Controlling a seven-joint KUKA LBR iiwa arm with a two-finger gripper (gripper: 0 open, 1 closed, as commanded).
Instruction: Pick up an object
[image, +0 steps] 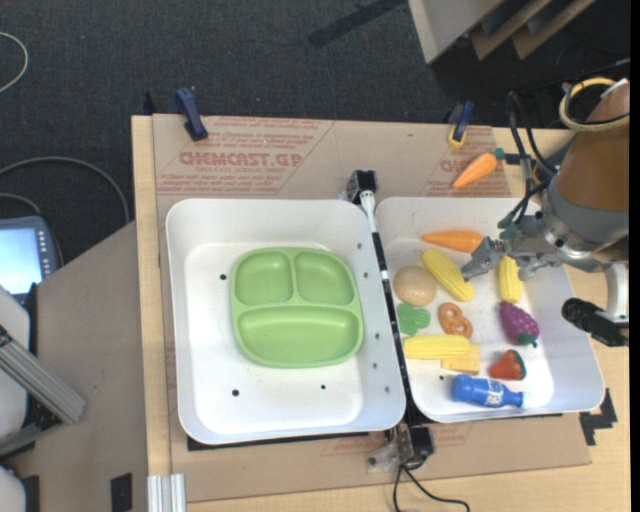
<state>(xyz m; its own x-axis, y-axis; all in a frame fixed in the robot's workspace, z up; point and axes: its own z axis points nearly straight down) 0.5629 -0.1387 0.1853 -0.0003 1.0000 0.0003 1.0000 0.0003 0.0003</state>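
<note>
The right bin (580, 385) holds several toy foods: an orange carrot (452, 240), a corn cob (447, 274), a beige potato (414, 286), a pretzel (454, 320), purple grapes (518, 322), a red strawberry (508, 365) and a blue bottle (486, 392). A short yellow cob (509, 281) lies near the bin's right middle. My gripper (508, 258) hangs low over that cob's upper end, open, with its grey fingers (481, 257) spread to either side. Nothing is lifted between them.
A green divided plate (296, 305) lies in the left bin (200, 300). A second carrot (475, 169) lies on the bench behind the right bin. A green toy (412, 319) and a long yellow cob (440, 348) sit near the divider. The arm fills the far right.
</note>
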